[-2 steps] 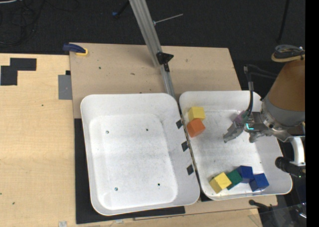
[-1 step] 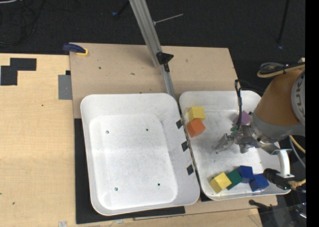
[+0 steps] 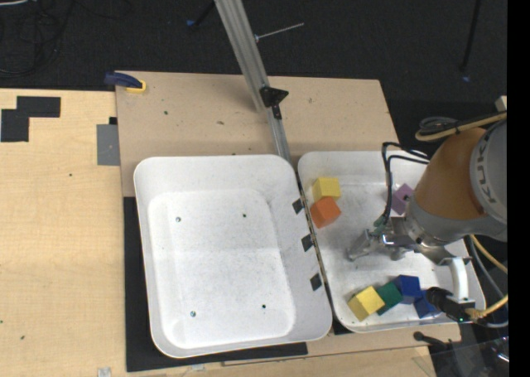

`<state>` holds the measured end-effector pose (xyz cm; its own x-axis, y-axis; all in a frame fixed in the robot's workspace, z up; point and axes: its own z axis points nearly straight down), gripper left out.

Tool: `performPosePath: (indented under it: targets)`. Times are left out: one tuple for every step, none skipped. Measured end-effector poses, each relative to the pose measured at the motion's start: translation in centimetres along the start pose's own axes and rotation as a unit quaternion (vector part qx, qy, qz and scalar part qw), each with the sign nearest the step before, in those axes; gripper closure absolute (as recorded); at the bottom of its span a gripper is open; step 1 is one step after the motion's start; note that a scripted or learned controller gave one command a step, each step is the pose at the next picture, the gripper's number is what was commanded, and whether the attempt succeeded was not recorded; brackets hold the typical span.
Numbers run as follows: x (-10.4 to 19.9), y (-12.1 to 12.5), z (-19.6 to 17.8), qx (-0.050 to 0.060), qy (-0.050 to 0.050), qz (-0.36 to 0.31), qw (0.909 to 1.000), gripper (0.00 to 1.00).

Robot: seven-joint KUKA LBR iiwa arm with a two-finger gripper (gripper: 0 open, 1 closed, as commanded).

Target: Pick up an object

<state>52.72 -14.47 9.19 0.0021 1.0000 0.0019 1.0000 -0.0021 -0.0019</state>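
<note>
Fingers pointing left over bare bin floor, and you can't tell from up here how wide they're spread; nothing sits between them. Your gripper [image 3: 358, 249] hangs in the middle of the right bin [image 3: 352, 170]. Nearest target is the yellow block [image 3: 365, 302] just below, touching the green block [image 3: 389, 295], with a blue block [image 3: 408, 287] beside that. The orange block [image 3: 325, 212] is less crowded. Pick the one with room on both sides, center over it, then descend.
</note>
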Motion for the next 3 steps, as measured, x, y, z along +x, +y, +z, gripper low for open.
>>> performPosePath:
  targets:
    - [-0.1,0.0,-1.0,0.0,0.001,0.004,1.0,1.0]
    - [-1.0,-0.1,-5.6,-0.002,-0.001,0.004,1.0,1.0]
    - [-2.2,0.0,-10.7,-0.002,-0.002,0.004,1.0,1.0]
